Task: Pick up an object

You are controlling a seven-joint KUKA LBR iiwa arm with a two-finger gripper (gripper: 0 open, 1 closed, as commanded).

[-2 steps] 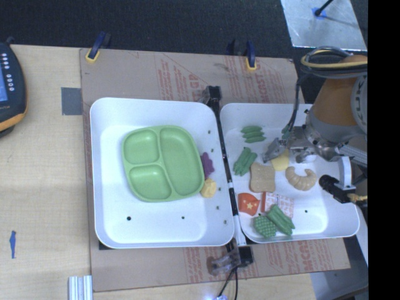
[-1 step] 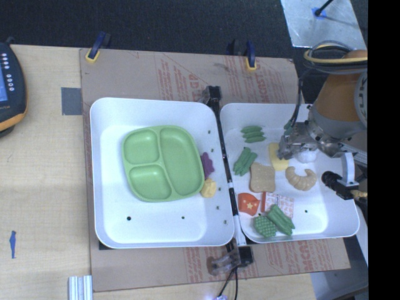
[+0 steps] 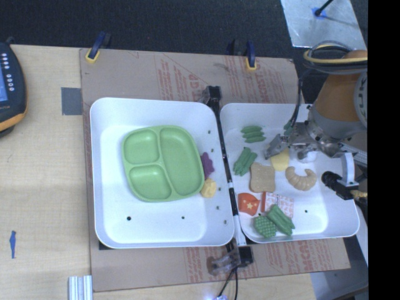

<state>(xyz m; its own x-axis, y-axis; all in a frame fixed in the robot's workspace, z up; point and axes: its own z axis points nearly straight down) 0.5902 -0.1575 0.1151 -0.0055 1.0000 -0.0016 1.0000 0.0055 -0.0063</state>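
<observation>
Arm: grey with an orange band (image 3: 340, 99), reaching in from the right over the right bin.
Gripper (image 3: 294, 147): low over the upper middle of the right bin, metal parts spread above the yellow block; whether it is open or closed cannot be told, and nothing shows between its tips.
Right bin (image 3: 337, 227): white, shallow, holding most of the small toys.
Yellow block (image 3: 280, 161): just below the gripper, touching the top edge of the bread slice.
Bread slice (image 3: 262, 177): tan, lying flat near the bin's middle.
Croissant (image 3: 302, 178): curved, tan, just right of the bread slice.
Green pods: one near the top (image 3: 252, 132), another (image 3: 244, 160) left of the bread slice.
Red card (image 3: 249, 203): beside a pale patterned packet (image 3: 279, 203).
Green leafy toys (image 3: 273, 222): at the bin's front edge.
Left bin (image 3: 112, 230): white, carrying a green divided plate (image 3: 162, 162).
Purple piece (image 3: 207, 164): at the plate's right rim.
Yellow piece (image 3: 209, 189): just below the purple piece, at the plate's corner.
Table (image 3: 44, 186): pale wood, with brown cardboard (image 3: 156, 74) under both bins.
</observation>
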